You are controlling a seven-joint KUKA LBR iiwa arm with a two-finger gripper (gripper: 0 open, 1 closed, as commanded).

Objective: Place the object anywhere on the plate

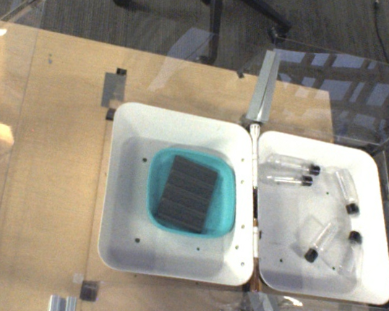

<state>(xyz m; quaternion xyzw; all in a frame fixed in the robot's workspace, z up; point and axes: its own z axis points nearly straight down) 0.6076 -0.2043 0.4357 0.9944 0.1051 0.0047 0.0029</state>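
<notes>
Wood-toned bench (36,185) carries two shallow white bins side by side. Left bin (111,240) holds a teal plate (224,207) at its centre, and on that plate lies a dark ribbed block (187,193), lying flat and slightly tilted, covering most of the plate's middle. Right bin (371,289), at three o'clock from the plate, holds several clear vials with black caps: two (292,164) lying nearly parallel at eleven o'clock in the bin, one (346,190) at one o'clock, one (318,241) near five o'clock of the centre, and another (353,246) just beside it toward the rim. At twelve o'clock beyond the bench stands an office chair base (217,1). Nothing here shows the arm's jaws, so their state cannot be told.
</notes>
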